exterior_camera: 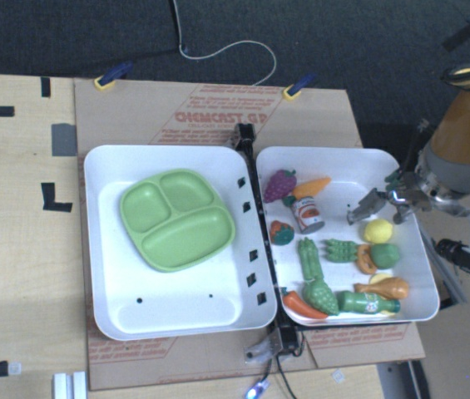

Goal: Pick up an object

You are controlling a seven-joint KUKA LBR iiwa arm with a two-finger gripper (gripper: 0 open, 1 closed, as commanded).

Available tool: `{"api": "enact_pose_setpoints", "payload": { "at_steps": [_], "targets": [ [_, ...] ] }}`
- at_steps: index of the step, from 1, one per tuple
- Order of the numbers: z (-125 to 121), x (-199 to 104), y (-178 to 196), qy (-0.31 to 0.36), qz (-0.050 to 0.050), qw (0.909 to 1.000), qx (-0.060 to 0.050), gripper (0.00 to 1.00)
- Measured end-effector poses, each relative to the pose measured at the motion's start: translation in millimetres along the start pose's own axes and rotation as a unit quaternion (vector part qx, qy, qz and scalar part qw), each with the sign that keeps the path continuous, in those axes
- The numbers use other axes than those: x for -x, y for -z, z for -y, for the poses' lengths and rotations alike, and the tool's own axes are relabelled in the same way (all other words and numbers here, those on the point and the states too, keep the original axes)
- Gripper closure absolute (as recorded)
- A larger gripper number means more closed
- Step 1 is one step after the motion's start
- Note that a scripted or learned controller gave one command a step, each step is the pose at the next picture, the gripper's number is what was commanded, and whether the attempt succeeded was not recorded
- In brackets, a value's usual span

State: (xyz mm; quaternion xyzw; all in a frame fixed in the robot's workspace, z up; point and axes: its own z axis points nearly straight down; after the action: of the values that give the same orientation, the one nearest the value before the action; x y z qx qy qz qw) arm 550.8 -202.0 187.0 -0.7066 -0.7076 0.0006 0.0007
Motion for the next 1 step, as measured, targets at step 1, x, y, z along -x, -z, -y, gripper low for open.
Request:
{"api": "enact_pose_setpoints", "payload": {
  "at_steps": [1],
  "targets": [
    [71.3, -70.7, -58.7, 0.000, -0.003, 1.0000, -0.005, 0.00]
  ]
}}
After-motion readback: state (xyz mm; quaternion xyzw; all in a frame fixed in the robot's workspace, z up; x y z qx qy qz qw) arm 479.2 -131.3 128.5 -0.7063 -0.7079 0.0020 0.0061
